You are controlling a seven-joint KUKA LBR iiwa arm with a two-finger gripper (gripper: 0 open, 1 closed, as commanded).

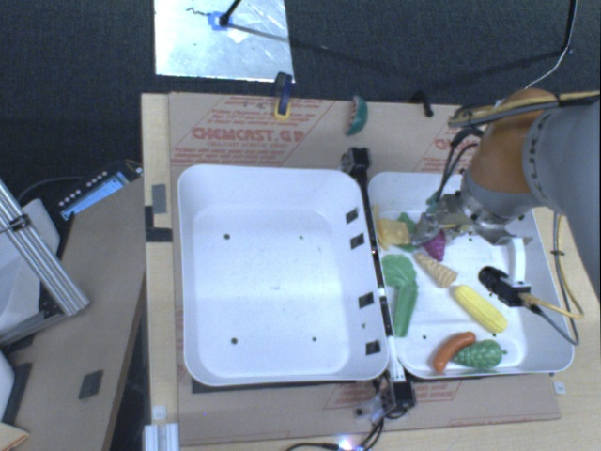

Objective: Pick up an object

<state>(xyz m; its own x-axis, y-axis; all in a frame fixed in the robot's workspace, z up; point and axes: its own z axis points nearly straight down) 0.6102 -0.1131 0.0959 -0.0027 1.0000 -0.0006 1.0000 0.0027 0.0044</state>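
— Picked anything up yet?

— Nothing shown as lifted. Saw the gripper [438, 224] low in the right bin [549, 341], at its upper left, right over a purple piece [436, 247]. Could not tell whether open or closed, nor whether gripping anything. Judged the grasp and the lift as not yet done.

— Lay where, exactly?

— On the bin floor, just beside a yellow block [392, 233] and just above a tan cone [438, 271]. Sat well apart from the corn cob [480, 308].

— Pointed which way?

— Hard to say: covered on top by the gripper, too little showing to give a long axis. Seemed slightly elongated up and down the view, no more than a guess.

— And the left bin [197, 252]?

— Held none of the pieces.
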